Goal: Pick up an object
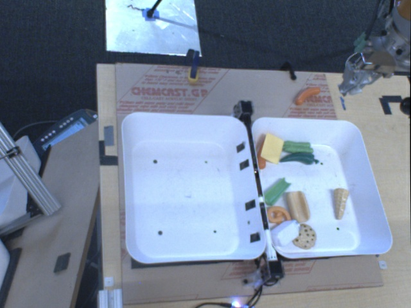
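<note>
The right white bin holds several toy foods: a yellow cheese block, a dark green pepper, a light green pod, a bread roll, a cone-shaped piece, a pretzel and a chocolate-chip cookie. My gripper hangs at the upper right, beyond the right bin's far corner and well above the bench, with nothing visible between its fingers. An orange sausage lies on the board outside the bins, left of the gripper.
The left white bin sits beside the right one, with a black clip strip along their shared edge. A silver sheet lies on the dark floor at the back. A yellow clamp stands at the board's far edge.
</note>
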{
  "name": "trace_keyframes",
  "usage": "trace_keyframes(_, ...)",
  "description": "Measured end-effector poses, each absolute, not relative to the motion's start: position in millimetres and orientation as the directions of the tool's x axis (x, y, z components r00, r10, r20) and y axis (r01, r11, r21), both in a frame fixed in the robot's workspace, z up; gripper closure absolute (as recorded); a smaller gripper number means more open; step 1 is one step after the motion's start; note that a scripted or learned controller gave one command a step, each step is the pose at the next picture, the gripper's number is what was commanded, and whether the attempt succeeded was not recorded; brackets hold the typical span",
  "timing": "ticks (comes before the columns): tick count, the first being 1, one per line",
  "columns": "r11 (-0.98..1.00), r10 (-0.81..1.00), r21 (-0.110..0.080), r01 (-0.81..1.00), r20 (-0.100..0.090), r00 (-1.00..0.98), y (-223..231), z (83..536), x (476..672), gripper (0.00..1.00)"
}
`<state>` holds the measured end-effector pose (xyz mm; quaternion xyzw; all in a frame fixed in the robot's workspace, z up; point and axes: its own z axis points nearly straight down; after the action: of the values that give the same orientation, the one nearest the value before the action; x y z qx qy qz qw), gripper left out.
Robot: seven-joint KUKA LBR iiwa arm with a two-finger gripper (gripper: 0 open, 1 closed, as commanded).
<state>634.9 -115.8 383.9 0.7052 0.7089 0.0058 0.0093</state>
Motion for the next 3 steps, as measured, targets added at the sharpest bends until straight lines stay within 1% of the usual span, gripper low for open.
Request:
trace_keyframes(1,0.011,1.0,-0.011,1.0,0.005,-0.011,-28,273,582.3,1.0)
trace_keyframes(2,0.007,1.0,0.021,1.0,0.002,-0.007,-9,489,535.2,1.0)
trace_keyframes(3,0.015,1.0,-0.005,1.0,0.003,-0.015,93,415,484.1,1.0)
